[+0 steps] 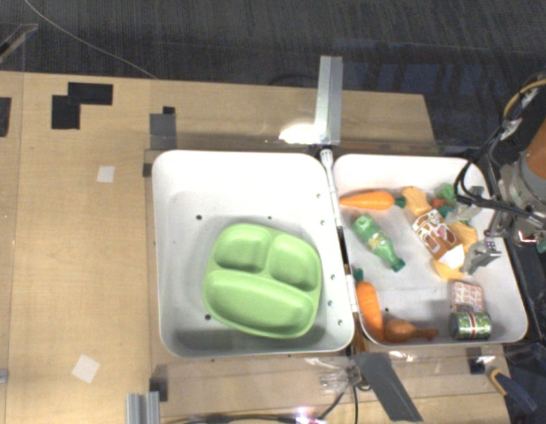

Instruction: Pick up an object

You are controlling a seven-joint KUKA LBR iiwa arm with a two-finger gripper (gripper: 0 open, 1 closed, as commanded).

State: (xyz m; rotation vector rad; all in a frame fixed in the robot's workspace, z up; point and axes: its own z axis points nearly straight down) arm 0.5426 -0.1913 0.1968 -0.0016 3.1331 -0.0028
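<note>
We saw the gripper (481,256) poised over the right bin (519,300), near the wrapped snack (436,235) (grip state unclear, we could not tell). We judged a straight, centred descent best

The arm (536,153) was cut off by the right edge of the view, leaving its upper links out of frame. The gripper (485,256) appeared small and partly blurred, so its finger state could not be determined. A yellow item (451,270) lay partly hidden under the packet (435,235) above it. The label on the can (472,326) was too small to read. The second carrot's (368,302) lower end was overlapped by a brown item (404,330).
</note>
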